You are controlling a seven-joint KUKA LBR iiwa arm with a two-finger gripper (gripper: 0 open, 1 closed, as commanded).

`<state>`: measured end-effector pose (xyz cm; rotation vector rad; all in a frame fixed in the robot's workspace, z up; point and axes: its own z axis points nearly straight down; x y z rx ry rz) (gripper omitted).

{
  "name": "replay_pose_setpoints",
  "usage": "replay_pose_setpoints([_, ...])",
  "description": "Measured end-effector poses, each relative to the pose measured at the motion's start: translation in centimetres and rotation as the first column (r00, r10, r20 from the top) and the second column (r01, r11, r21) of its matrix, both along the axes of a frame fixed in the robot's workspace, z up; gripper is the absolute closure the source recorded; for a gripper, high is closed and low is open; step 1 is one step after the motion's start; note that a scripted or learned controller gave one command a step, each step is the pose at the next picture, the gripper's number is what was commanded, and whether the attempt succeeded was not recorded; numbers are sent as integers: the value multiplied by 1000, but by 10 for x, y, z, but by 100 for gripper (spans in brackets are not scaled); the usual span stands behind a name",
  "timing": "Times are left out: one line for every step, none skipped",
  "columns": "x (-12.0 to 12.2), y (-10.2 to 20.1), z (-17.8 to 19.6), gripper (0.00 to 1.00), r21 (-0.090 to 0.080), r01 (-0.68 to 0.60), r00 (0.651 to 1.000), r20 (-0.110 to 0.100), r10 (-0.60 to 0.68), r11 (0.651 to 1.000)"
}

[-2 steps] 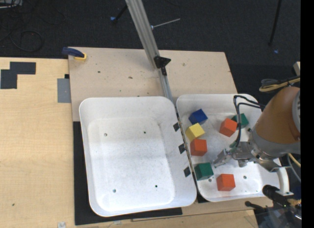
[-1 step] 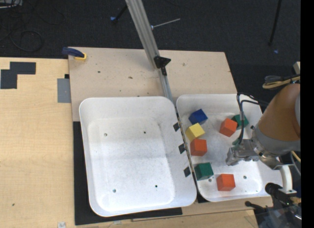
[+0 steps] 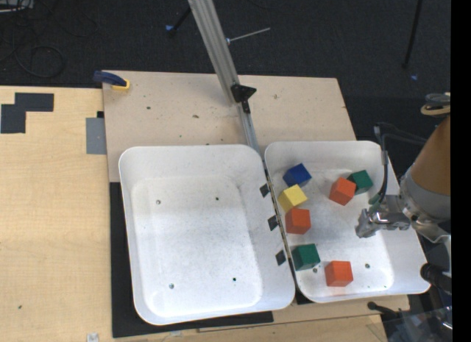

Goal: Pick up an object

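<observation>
The right bin (image 3: 324,153) holds several cubes. A blue cube (image 3: 296,173), a yellow cube (image 3: 292,196) and an orange cube (image 3: 298,221) sit close together along its left wall. A green cube (image 3: 305,256) and an orange cube (image 3: 338,273) lie near the front. Another orange cube (image 3: 342,190) touches a green cube (image 3: 360,180) at the back right. My gripper (image 3: 370,225) hangs over the bin's right side, below and right of that orange and green pair, with no cube between its fingers.
The left bin (image 3: 147,164) lies beside the right one, with black clips (image 3: 273,222) along the shared wall. A slanted aluminium rail (image 3: 217,46) rises behind the bins. A blue and yellow clamp (image 3: 112,79) sits at the board's back left corner.
</observation>
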<state>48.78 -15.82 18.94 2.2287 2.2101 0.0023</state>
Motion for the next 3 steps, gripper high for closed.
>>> replay_pose_setpoints([8, 1, 61, 100, 0, -10, 1000, 1, 10, 1000])
replay_pose_setpoints([8, 0, 78, 100, 1, -10, 1000, -3, 10, 1000])
replay_pose_setpoints([33, 51, 81, 100, 3, -14, 1000, -4, 14, 1000])
